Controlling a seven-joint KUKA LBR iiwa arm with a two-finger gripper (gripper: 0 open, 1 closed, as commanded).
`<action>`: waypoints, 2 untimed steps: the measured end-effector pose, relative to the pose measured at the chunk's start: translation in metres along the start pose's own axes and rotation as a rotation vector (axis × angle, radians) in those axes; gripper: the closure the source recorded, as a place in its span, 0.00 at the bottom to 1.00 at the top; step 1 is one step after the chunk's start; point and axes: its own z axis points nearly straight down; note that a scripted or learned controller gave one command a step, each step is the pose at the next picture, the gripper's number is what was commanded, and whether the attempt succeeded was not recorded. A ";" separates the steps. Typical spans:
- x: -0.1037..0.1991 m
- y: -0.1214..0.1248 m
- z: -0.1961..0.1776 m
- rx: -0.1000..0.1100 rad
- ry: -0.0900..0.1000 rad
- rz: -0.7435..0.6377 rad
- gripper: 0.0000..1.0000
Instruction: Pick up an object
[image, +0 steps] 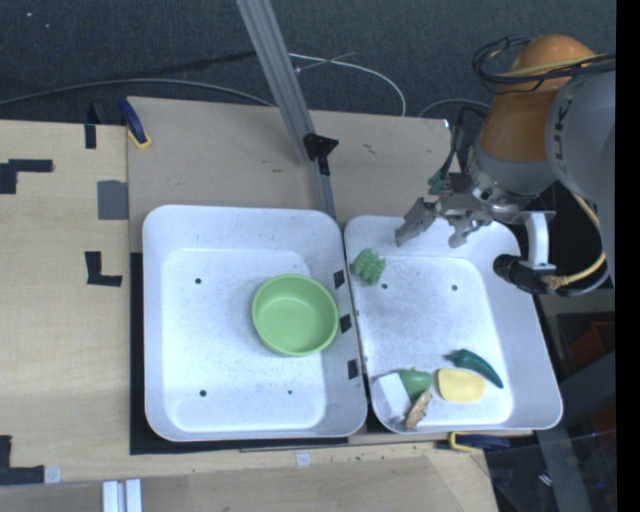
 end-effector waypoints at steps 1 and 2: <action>0.000 0.000 0.000 0.000 0.000 0.000 0.00; -0.003 0.002 0.063 0.006 -0.001 0.001 0.00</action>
